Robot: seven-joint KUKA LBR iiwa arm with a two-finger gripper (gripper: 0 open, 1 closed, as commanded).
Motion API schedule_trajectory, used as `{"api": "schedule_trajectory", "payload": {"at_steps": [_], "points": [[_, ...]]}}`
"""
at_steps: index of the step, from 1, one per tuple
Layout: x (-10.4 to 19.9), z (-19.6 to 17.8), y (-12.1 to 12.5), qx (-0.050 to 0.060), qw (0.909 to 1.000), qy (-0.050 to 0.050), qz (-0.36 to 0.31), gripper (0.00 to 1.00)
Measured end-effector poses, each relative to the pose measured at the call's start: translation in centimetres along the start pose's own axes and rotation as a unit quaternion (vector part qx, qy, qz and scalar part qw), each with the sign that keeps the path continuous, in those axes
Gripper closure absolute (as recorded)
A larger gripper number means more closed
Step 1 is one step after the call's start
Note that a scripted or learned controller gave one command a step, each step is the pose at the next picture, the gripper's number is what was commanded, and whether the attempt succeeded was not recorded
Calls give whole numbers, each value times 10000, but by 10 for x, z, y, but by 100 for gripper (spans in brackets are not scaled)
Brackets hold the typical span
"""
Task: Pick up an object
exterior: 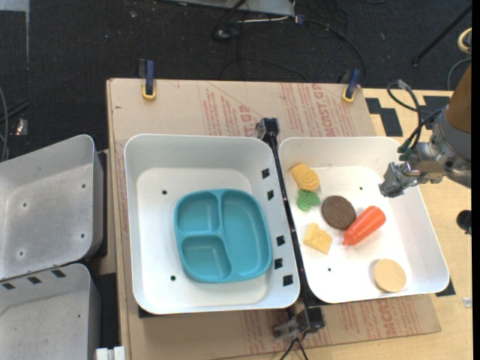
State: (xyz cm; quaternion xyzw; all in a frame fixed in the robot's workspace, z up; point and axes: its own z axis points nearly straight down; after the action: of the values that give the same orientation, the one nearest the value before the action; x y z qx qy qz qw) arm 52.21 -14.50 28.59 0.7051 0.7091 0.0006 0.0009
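The right bin (pixel 420 201) holds several toy foods: an orange carrot (pixel 364 225), a dark brown round patty (pixel 338 211), a yellow corn piece (pixel 305 177), a small green broccoli (pixel 307 199), a yellow cheese wedge (pixel 318 239) and a tan round cookie (pixel 389 274). My gripper (pixel 393 183) hangs over the bin's right side, up and to the right of the carrot. Nothing shows between its fingers, and their spread is too small to read.
The left bin (pixel 150 201) holds a teal divided tray (pixel 223 235). Both bins rest on a cardboard sheet (pixel 225 107) held by yellow clamps. White lids (pixel 45 201) lie at the far left. The arm comes in from the right edge.
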Motion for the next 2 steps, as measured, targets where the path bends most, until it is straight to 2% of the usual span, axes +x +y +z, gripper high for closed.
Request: {"api": "schedule_trajectory", "payload": {"at_steps": [2], "points": [[115, 19, 32, 9, 10000, 2, -1, 100]]}}
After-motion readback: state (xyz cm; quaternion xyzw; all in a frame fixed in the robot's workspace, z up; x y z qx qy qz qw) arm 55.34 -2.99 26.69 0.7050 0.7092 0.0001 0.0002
